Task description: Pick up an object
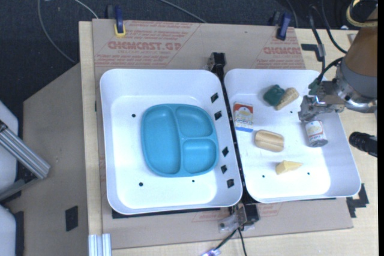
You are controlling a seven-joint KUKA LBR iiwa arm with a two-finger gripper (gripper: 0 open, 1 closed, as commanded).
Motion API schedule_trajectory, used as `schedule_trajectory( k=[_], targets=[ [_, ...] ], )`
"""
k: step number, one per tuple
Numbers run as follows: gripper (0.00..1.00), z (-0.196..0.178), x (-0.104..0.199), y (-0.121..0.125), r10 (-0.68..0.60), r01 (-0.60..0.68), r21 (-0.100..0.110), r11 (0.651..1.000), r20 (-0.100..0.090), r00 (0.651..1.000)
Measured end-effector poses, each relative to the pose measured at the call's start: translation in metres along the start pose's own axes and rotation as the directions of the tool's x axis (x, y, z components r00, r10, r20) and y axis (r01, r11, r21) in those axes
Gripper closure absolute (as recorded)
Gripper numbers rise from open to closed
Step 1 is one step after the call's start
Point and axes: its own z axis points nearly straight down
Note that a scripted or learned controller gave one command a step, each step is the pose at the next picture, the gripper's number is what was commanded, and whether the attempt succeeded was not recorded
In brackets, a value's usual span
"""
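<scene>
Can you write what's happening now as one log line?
arm: over right bin | gripper: above small can, not holding | blue tray: left bin

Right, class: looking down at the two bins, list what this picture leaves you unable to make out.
- Tool: its fingers, seen from above, are too small and blurred to read.
- Small can: label print too small to read.
- Flat packet: its text is too small.
- Arm: cut off by the right edge.
- Green object: too blurred to identify.

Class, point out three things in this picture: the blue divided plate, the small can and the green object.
Blue divided plate point(179, 139), camera view, on the ridge between its compartments.
Small can point(315, 133), camera view, on its side wall.
Green object point(274, 93), camera view, on its top surface.
</scene>
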Motion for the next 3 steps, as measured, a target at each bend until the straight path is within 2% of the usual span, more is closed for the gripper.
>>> schedule_trajectory(
  k=[1, 2, 3],
  targets=[
    [1.0, -0.033, 0.0, 0.002, 0.001, -0.001, 0.001, 1.0, 0.0, 1.0],
    [1.0, -0.039, 0.054, 0.009, -0.005, 0.005, 0.004, 1.0, -0.003, 1.0],
    [1.0, -0.041, 0.109, 0.004, -0.004, 0.004, 0.008, 1.0, -0.005, 1.0]
  ],
)
